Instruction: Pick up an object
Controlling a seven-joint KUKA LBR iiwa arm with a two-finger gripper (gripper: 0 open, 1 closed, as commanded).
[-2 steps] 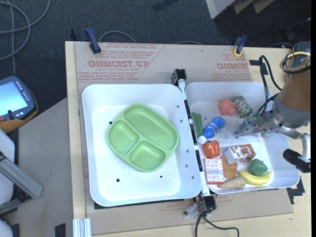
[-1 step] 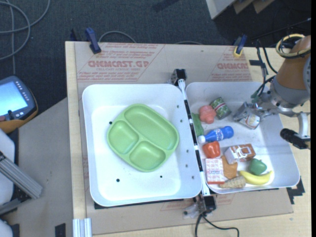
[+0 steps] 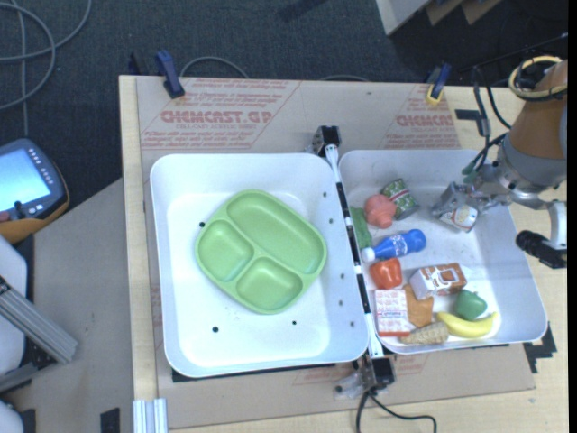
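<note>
Camera view puts the gripper [image 3: 462, 207] low in the upper right of the right bin [image 3: 527, 282], jaw state impossible to tell, so a sound pick means centring over the nearby pink ball [image 3: 380, 209] before any squeeze.

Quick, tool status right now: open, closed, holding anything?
Tool: low over the right bin, near its far side; open or closed cannot be told. Nothing seen held in it.

Green divided plate [image 3: 261, 252], left bin [image 3: 171, 197].
</note>
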